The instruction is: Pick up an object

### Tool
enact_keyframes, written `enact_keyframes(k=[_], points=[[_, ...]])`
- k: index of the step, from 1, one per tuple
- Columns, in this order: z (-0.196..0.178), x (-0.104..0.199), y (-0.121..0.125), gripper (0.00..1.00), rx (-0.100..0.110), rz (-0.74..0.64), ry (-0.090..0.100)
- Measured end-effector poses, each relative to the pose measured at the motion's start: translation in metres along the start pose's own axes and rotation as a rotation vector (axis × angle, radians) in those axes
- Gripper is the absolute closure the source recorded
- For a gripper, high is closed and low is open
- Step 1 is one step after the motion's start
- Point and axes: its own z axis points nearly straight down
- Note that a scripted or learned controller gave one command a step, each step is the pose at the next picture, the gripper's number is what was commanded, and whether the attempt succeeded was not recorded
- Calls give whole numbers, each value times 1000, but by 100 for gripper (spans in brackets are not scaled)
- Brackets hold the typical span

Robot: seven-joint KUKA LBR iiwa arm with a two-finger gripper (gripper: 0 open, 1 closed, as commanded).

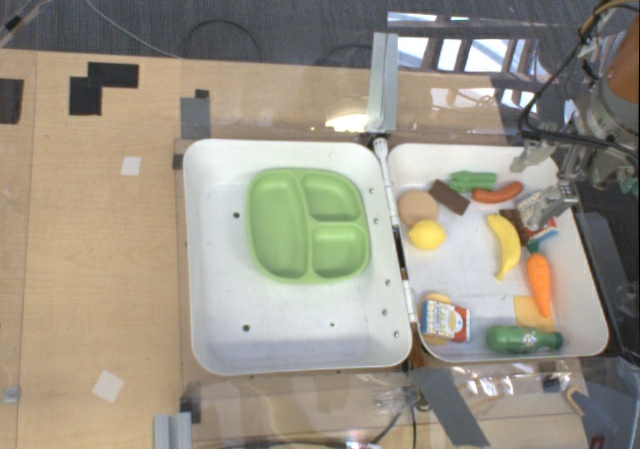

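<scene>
My gripper [545, 205] hangs low at the right-hand bin's [470, 159] upper right rim, near the sausage [497, 194] and banana [505, 243]. Can't tell if I'm released or clenched; nothing visibly between me. Arm comes in from frame's far right, wrist approx. vertical. Likely target, the banana, lies mid-right in the bin, just left of the carrot [540, 284]. Prob. light, stiff plastic, smooth, so slippery; curved too. I'd grip across its thick middle, not the tapered ends. Green tray [306, 224] sits in the left bin.
</scene>
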Motion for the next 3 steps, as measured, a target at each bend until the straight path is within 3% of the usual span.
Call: enact_keyframes(k=[1, 2, 3], points=[[160, 26, -46, 0, -4, -46, 12], [184, 73, -20, 0, 5, 79, -17], [183, 94, 19, 0, 4, 106, -21]])
